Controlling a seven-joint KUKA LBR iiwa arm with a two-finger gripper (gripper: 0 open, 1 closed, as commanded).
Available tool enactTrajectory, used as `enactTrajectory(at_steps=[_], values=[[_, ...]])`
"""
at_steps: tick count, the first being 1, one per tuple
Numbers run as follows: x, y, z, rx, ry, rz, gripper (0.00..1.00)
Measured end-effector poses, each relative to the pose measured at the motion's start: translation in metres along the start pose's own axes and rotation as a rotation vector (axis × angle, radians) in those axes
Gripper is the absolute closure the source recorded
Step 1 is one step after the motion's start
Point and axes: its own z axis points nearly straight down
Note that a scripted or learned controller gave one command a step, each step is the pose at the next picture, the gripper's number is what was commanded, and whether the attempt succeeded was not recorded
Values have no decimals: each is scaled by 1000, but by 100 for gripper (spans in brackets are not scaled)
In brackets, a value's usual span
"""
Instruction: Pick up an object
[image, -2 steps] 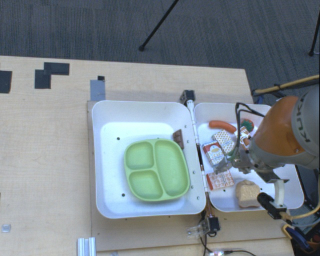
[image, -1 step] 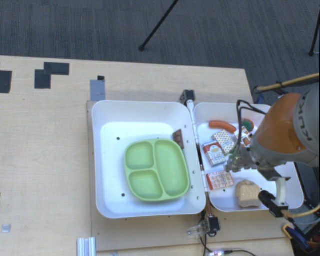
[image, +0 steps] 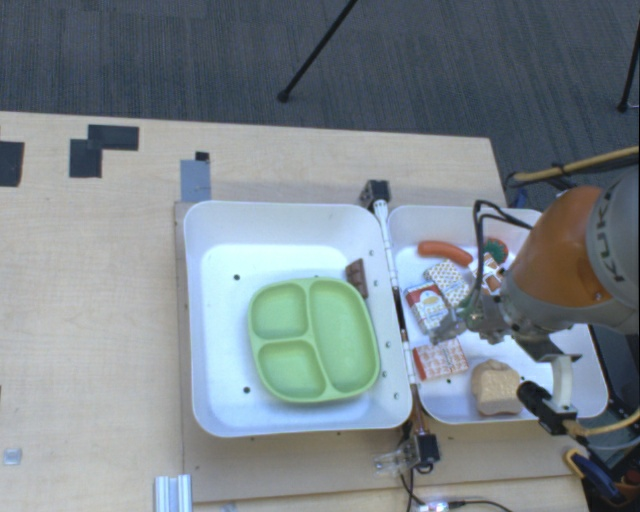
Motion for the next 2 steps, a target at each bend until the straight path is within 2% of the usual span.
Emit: enactTrajectory(at_steps=[1,2], values=[[4,-7,33,13,-1,5,0],[2,-4,21,6,-4,4,100]])
